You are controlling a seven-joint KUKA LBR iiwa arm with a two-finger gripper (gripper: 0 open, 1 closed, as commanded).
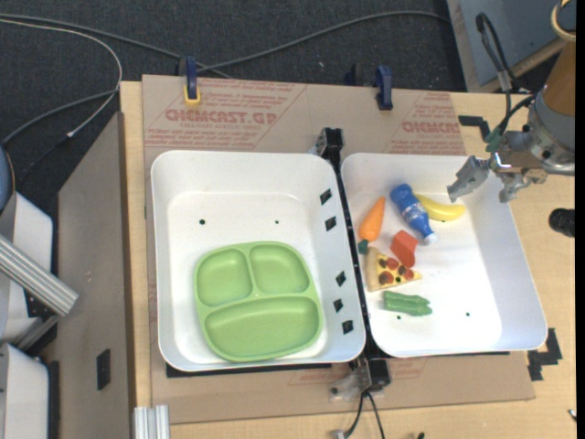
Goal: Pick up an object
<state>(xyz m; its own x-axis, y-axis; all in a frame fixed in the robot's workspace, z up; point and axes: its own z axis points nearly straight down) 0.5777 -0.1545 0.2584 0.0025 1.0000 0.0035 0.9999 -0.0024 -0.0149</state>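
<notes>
Bins: two white bins, left bin and right bin, side by side on the counter.
Left bin contents: one green divided plate.
Right bin contents: one carrot, one blue bottle, one banana, one red block, one pizza slice, one green pod.
Tool: the tool hangs above the right bin's far right corner, just right of the banana, fingers spread wide, nothing between them.
Counter: brown board held by two blue clamps; dark carpet with cables beyond.
</notes>
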